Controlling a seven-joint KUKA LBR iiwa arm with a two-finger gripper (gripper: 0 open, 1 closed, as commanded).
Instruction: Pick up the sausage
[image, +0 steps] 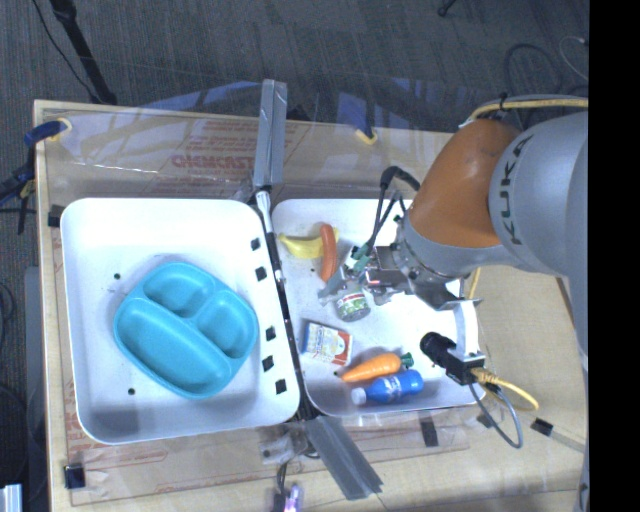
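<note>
The sausage (328, 252), a short orange-red stick, lies nearly upright in the picture at the far left of the right bin (440, 395), touching a yellow banana (299, 245). My gripper (358, 270) hangs low over the bin just to the right of the sausage and above a small round can (352, 304). Nothing shows held in it. The grey arm with its orange band (462, 190) covers the right part of the bin.
The right bin also holds a small carton (326, 342), a carrot (372, 366) and a blue bottle (390, 387) near its front wall. A blue divided plate (185, 325) lies in the left bin (90, 240). A ridge (275, 310) separates the bins.
</note>
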